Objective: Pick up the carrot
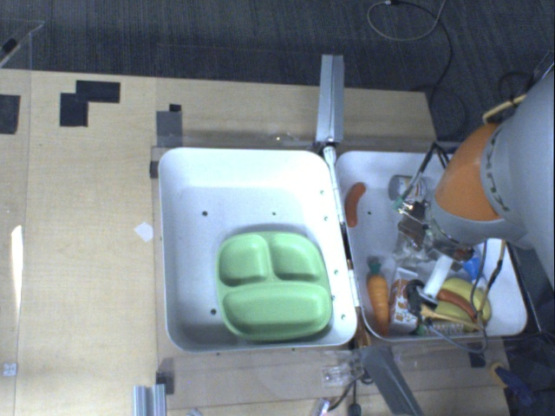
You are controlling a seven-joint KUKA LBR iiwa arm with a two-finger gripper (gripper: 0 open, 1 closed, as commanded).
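The carrot (378, 295), orange with a green top, lies near the front left corner of the right bin (375, 173). It points toward the front wall, beside the bin's left side. My gripper (414, 243) hangs over the middle of the right bin, a little right of and behind the carrot. Nothing shows between it and the carrot.
A reddish sausage (354, 203) lies near the right bin's left wall, behind the carrot. A printed packet (402, 306) and yellow bananas (461, 306) crowd the front right beside the carrot. A green divided plate (274, 284) sits in the left bin (186, 232).
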